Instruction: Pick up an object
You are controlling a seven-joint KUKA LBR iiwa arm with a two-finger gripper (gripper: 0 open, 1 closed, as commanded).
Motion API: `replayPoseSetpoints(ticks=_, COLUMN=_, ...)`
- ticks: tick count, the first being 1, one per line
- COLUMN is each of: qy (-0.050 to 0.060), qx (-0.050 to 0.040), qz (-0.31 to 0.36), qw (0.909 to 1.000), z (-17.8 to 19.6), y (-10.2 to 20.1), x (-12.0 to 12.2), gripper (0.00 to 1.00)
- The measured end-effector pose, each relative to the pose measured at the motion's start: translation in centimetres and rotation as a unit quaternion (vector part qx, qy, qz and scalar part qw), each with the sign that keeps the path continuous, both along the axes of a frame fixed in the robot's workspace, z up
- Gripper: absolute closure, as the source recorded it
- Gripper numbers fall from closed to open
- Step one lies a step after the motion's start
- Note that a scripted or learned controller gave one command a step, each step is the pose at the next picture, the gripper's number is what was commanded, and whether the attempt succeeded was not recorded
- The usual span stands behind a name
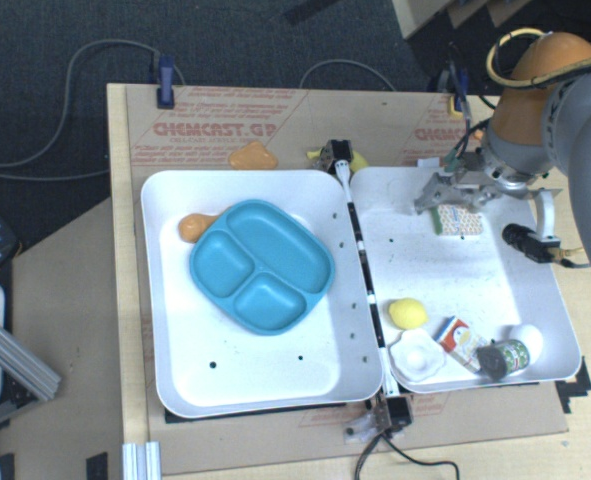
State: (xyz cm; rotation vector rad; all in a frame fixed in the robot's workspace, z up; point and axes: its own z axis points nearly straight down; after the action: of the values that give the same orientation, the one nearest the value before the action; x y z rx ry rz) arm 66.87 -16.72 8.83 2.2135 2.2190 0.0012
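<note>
The gripper hangs low over the far end of the right bin, its spread fingers just above a small speckled packet, while a yellow lemon sits near the bin's front.

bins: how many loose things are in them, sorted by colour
Blue: 1, the divided plate
Orange: 1, the piece by the plate
Yellow: 1, the lemon-like ball
White: 1, the small cup
Mixed colours: 3, the speckled packet, carton, can
Total: 7
</note>
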Motion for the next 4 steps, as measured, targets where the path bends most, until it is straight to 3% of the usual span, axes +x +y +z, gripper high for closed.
replayPoseSetpoints(ticks=1, qy=-0.006, qx=-0.0023, qz=0.001, qw=1.0, z=1.5, y=-0.1, x=0.3, gripper=1.0)
replayPoseSetpoints(ticks=2, qy=-0.005, qx=-0.0023, qz=0.001, qw=1.0, z=1.4, y=-0.1, x=0.2, gripper=0.0)
replayPoseSetpoints(ticks=3, qy=0.001, qx=0.0008, qz=-0.003, qw=1.0, z=5.4, y=-4.3, x=-2.1, gripper=0.0)
replayPoseSetpoints(ticks=4, qy=0.001, qx=-0.0004, qz=0.0, qw=1.0, z=-0.2, y=-1.3, x=-1.4, gripper=0.0)
